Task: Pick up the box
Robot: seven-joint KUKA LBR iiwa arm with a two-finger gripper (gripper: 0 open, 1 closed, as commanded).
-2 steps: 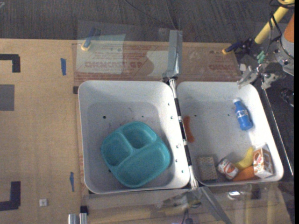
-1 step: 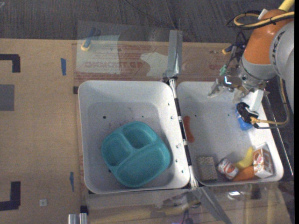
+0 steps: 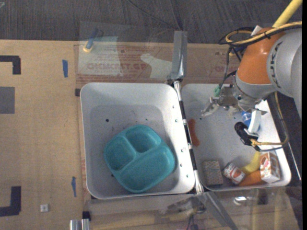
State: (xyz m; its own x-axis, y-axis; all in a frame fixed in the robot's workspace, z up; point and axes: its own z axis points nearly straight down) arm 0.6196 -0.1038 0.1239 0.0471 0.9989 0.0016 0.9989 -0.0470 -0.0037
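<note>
A small white and red box [image 3: 270, 167] lies in the near right corner of the right bin [image 3: 218, 143]. My gripper [image 3: 214, 105] hangs over the far middle of that bin, below the orange wrist band, well away from the box and nearer the bin's far wall. Nothing shows in the gripper. A blue and white packet [image 3: 252, 120] lies partly under the wrist, beside a black cable loop.
Near the box lie a yellow banana [image 3: 251, 163], an orange item [image 3: 249, 178], a small can [image 3: 233, 172] and a brown block [image 3: 212, 171]. An orange stick [image 3: 193, 132] lies along the right bin's left wall. A teal divided tray [image 3: 139, 157] sits in the left bin [image 3: 96, 109].
</note>
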